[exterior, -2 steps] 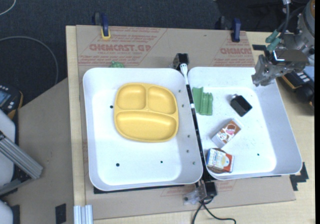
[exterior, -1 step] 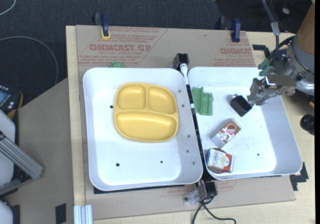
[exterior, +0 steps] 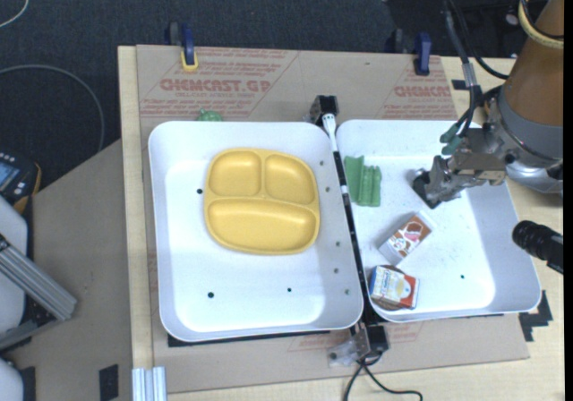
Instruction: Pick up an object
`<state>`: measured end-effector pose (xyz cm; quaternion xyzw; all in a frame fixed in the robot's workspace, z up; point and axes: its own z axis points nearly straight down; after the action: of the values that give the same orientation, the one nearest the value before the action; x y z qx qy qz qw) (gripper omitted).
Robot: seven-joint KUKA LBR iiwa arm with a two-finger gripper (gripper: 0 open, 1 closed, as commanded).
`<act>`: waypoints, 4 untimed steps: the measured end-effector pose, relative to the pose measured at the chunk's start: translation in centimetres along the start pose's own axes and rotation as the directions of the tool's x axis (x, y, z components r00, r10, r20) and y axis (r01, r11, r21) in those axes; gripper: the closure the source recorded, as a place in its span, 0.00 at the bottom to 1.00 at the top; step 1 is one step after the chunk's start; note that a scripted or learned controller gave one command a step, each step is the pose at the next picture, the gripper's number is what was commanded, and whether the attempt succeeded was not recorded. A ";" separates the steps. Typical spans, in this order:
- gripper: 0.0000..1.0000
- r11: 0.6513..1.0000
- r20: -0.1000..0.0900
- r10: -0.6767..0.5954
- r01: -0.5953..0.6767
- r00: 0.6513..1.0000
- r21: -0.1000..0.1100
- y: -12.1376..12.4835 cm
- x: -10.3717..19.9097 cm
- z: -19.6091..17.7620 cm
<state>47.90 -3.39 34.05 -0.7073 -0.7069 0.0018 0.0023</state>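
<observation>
- The grey arm (exterior: 537, 113) with its orange band is reaching in from the right edge of the frame, its wrist hanging over the upper right part of the right bin (exterior: 474, 292).
- The gripper (exterior: 433, 190) is pointing down and leftward over the bin's white floor, right of centre in the frame; its dark tip is sitting near the floor with nothing visible between the fingers, and whether they are parted or closed I cannot tell from this angle.
- A green ridged block (exterior: 363, 180) is lying in the upper left part of the right bin, just beside the divider between the bins and apart from the gripper, to its left.
- A small brown and white carton (exterior: 404, 239) is lying tilted near the middle of the right bin, below and slightly left of the gripper, not touching it.
- A second small carton (exterior: 393, 287), with orange and blue print, is resting at the lower left of the right bin, near the front rim and just below the first carton.
- A yellow divided plate (exterior: 262, 200) is sitting in the upper middle of the left bin (exterior: 251, 310), three compartments facing up.
- Both bins are resting side by side on a cardboard sheet (exterior: 260, 81) with red lettering, held at the top edge by two blue clamps (exterior: 187, 43).
</observation>
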 end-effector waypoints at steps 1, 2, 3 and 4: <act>1.00 1.000 0.001 -0.001 0.001 1.000 -0.008 0.1 0.0 -1.3; 1.00 1.000 -0.001 -0.007 0.007 1.000 -0.015 0.3 4.2 -7.8; 1.00 1.000 0.001 0.004 -0.004 1.000 0.003 0.0 0.0 0.2; 1.00 1.000 -0.001 -0.004 0.004 1.000 0.009 1.4 5.0 13.2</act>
<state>49.26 1.58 20.86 -0.7058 -0.7084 0.0048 0.0057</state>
